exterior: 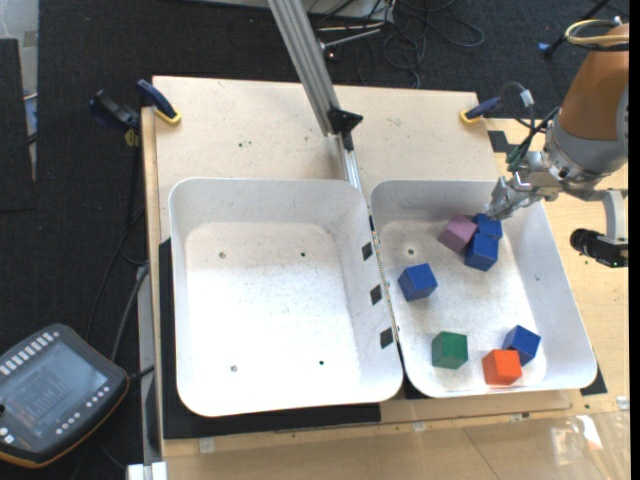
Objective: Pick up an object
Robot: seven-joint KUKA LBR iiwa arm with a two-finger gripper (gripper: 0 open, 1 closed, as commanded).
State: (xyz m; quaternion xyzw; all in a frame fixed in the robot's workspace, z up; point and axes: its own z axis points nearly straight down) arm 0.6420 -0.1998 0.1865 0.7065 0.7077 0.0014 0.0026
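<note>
The right bin (560, 298) holds several blocks. A purple block (458, 233) and a tall blue block (483, 245) touch each other near its far side. My gripper (497, 206) hangs at the far right of this bin, its tip just above the top of the tall blue block. A blue cube (417, 280) lies near the bin's middle. Along the front sit a green cube (449, 349), an orange cube (502, 366) and another blue cube (522, 342).
The left bin (185, 268) stands beside the right one, with a metal pole (305, 53) rising from behind their shared edge. Clamps (155, 103) grip the board's far corners. A teach pendant (45, 393) lies at the lower left.
</note>
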